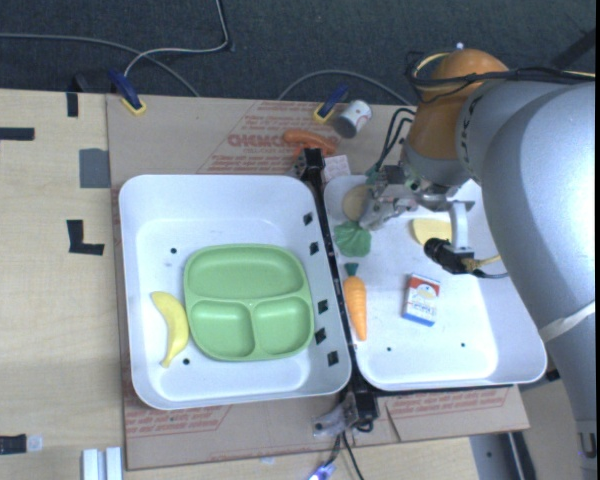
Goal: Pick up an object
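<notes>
My gripper (372, 211) reaches down into the far left part of the right bin (450, 363). It hangs just above a small green object (352, 239) that lies by the bin's left wall. An orange carrot (355, 306) lies lengthwise below that green object. A small red, white and blue box (421, 299) rests in the middle of the right bin. A yellow piece (430, 230) shows beside the wrist. A round tan object (354, 202) sits partly hidden behind the gripper.
The left bin (145, 218) holds a green divided tray (248, 301) and a yellow banana (171, 326) at its left. The grey arm (540, 178) covers the right bin's far right side. An orange item (310, 139) and a small grey cylinder (351, 118) lie on the cardboard behind the bins.
</notes>
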Robot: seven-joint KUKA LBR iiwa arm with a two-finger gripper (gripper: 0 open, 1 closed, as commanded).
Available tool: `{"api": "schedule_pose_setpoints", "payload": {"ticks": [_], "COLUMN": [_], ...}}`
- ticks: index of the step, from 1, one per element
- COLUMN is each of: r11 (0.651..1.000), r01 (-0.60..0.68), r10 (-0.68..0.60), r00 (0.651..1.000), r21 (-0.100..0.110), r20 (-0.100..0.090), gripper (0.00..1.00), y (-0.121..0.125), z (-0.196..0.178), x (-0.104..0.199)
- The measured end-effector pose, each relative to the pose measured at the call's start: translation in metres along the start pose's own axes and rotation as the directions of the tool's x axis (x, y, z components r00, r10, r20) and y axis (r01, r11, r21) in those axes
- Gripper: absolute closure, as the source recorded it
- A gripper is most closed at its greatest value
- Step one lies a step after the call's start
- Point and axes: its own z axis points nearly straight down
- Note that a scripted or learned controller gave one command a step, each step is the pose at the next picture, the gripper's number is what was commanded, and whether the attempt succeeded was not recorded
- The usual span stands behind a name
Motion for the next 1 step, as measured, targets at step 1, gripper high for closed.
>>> {"api": "schedule_pose_setpoints", "payload": {"ticks": [1], "r11": [1.000], "r01": [-0.004], "r10": [0.004], "r00": [1.000], "r21": [0.002], "r20": [0.000], "gripper": [1.00], "y": [-0.0933], "z": [-0.0686], "x": [-0.0933]}}
